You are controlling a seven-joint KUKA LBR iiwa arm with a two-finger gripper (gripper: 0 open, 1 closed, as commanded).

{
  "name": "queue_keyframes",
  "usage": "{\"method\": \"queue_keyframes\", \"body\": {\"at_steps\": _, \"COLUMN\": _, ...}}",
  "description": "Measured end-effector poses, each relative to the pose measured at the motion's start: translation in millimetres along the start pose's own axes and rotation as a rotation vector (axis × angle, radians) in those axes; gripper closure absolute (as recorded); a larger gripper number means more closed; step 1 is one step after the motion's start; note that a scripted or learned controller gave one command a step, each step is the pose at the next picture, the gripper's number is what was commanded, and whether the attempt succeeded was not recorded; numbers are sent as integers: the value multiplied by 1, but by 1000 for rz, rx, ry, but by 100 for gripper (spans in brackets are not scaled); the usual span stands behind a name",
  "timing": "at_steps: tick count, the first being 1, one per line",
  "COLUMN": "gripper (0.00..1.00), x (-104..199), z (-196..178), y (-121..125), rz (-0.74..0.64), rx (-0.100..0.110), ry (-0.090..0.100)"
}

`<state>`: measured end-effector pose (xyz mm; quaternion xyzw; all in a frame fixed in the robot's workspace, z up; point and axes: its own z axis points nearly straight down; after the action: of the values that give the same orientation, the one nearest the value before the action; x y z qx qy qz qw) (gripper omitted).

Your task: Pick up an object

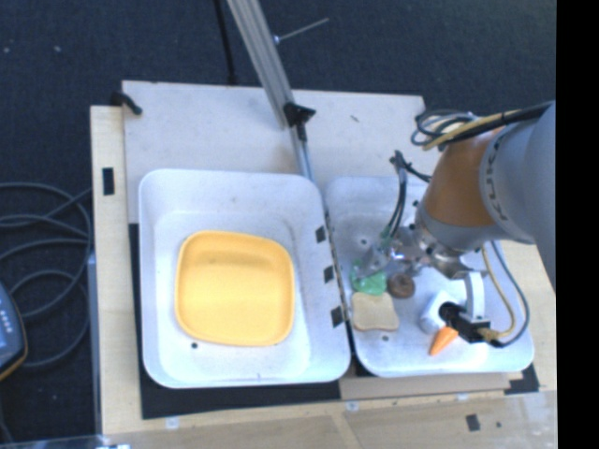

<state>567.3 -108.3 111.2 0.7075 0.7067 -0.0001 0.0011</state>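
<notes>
The arm (487,181) covers the upper right portion of the right bin (374,358), and its grey body is cut off at the right. The gripper (398,265) sits low among small objects; its finger state cannot be resolved. A green item (367,279) beside it is partly covered and too small to identify. A dark device (9,330) is cut off by the left edge. The metal pole (262,50) is cut off at the top edge.
</notes>
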Motion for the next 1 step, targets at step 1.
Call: {"method": "queue_keyframes", "body": {"at_steps": 1, "gripper": 100, "x": 0, "z": -13, "y": 1, "rz": 1, "rx": -5, "ry": 1}}
